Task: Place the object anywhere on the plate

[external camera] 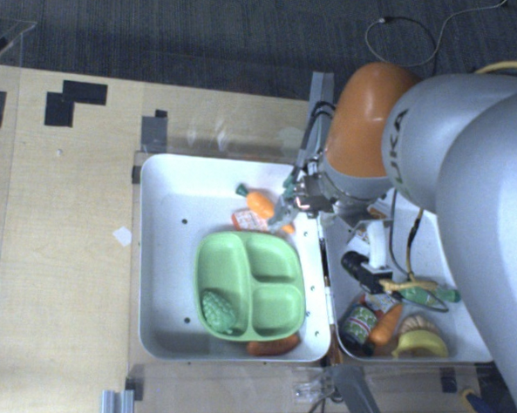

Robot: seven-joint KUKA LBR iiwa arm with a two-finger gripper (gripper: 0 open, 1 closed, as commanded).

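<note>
Carrot: smooth orange toy lying in the left bin, just beyond the plate, long axis slanting, green top pointing up-left.
Plate: glossy green plastic, rounded, three compartments; a bumpy green piece sitting in the lower-left one.
Hand: hovering beside the carrot's right end; its grip is impossible to make out.

right bin: banana | can | carrot | left bin

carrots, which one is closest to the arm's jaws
The carrot in the left bin, just above the green plate. The other carrot lies in the right bin among the toys.
</note>
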